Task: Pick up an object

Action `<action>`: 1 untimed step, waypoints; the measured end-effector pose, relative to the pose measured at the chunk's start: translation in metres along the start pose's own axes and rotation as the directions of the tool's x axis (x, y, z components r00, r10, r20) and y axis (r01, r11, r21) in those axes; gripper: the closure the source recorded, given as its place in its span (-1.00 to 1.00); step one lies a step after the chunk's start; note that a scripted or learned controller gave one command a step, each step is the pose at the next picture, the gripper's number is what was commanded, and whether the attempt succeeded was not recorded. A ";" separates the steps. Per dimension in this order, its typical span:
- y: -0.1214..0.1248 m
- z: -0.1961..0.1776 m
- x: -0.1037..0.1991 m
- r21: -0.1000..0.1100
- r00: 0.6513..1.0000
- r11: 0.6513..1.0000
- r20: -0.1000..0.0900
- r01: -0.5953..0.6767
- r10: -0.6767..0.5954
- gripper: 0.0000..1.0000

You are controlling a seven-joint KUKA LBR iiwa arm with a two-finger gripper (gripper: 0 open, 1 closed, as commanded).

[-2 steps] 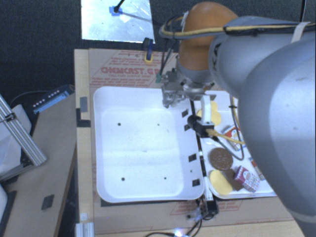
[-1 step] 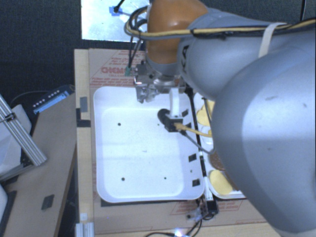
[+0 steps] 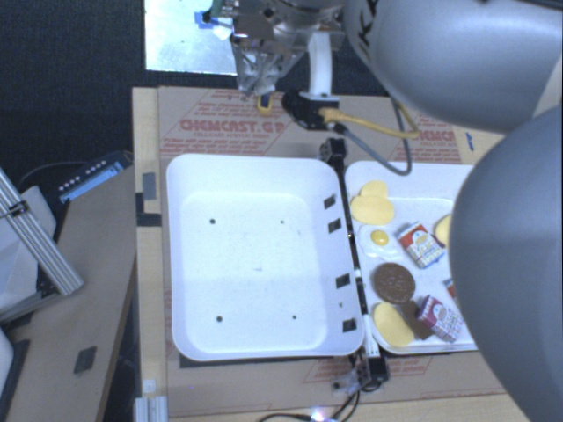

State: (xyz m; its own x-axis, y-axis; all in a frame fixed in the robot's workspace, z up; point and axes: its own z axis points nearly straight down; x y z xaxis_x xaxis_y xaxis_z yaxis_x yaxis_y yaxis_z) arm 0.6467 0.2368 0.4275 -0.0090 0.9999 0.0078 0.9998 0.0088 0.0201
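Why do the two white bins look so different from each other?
The left bin shows its bare floor with a few dark dots, while the right bin holds yellow pieces, a brown disc and small red packets. The left bin is in full sight; the arm covers part of the right bin. Both are shallow and white.
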 end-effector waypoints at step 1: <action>-0.069 0.029 -0.002 0.024 1.000 1.000 0.007 -0.002 0.002 1.00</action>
State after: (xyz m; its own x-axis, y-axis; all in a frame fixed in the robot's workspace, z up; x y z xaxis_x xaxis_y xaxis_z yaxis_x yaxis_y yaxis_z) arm 0.5779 0.2346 0.3972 -0.0069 1.0000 0.0004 1.0000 0.0069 -0.0034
